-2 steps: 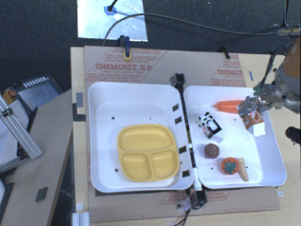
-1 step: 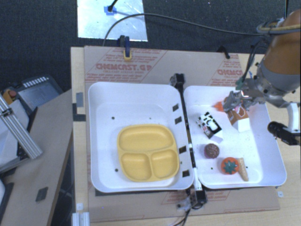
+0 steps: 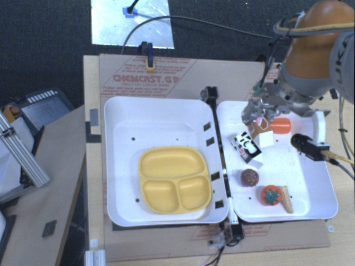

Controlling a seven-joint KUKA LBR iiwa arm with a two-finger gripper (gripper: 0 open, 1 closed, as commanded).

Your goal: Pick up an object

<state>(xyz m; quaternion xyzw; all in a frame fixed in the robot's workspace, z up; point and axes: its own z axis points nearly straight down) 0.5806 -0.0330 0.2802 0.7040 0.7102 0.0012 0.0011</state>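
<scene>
The counter (image 3: 94,165) is being occupied by two shallow white bins side by side. The left bin (image 3: 119,148) is holding a yellow divided tray (image 3: 173,179), lying flat towards its near side. The right bin (image 3: 321,201) is being reached into by the grey arm (image 3: 316,43) from the right, its orange band being seen above the wrist. The tool (image 3: 256,115) is being held low over the far left part of the right bin, just above a brown and white item (image 3: 260,133) and beside an orange cylinder (image 3: 280,126). Whether the tool is released or clenched cannot be told; nothing is being seen between its parts. A black and white patterned box (image 3: 247,146) is lying just near of the tool. Nearer the front edge, a brown ball (image 3: 249,177) and a red and orange toy (image 3: 274,195) are lying apart from each other.
</scene>
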